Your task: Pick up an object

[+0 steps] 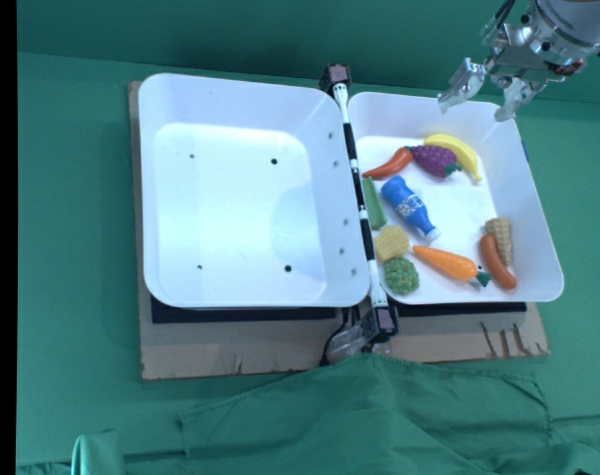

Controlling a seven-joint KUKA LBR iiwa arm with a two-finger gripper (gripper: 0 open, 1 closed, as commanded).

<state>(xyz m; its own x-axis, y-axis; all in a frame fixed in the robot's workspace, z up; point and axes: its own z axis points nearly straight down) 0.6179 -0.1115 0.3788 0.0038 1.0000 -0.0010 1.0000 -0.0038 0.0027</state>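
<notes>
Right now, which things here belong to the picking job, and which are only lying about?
For the job:
- gripper, open, above the right bin
- banana
- grapes
- blue bottle
- carrot
- corn cob

Lying about:
- left bin
- cardboard sheet
- green cloth

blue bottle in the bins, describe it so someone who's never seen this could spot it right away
Look in the right-hand bin, the one crowded with toy food. Near its middle lies the blue bottle, slanted, below the purple grapes and above the orange carrot. It is the only blue item, with a white label and pale cap.
</notes>
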